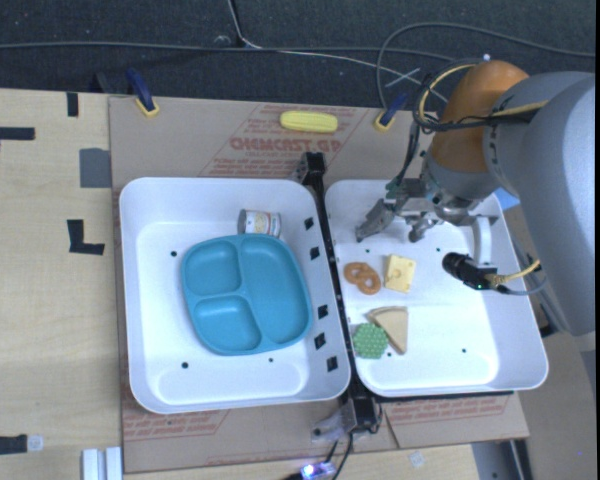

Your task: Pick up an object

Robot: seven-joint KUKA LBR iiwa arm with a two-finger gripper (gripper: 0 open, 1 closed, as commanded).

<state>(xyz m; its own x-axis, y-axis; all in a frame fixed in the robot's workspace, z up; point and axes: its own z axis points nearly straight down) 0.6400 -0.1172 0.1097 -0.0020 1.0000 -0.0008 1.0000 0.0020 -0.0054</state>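
The tool is hovering spread wide and holding nothing, just above the cheese wedge, which looks light, stiff and best pinched across its flat sides.

1. Two white bins sitting side by side: left bin, right bin, touching along the black centre divider.
2. Cardboard sheet lying under both bins, red print showing.
3. Two blue-and-yellow clamps gripping its far edge.
4. Black cables trailing across the dark backdrop.
5. Black tape marks sitting on the wooden bench.
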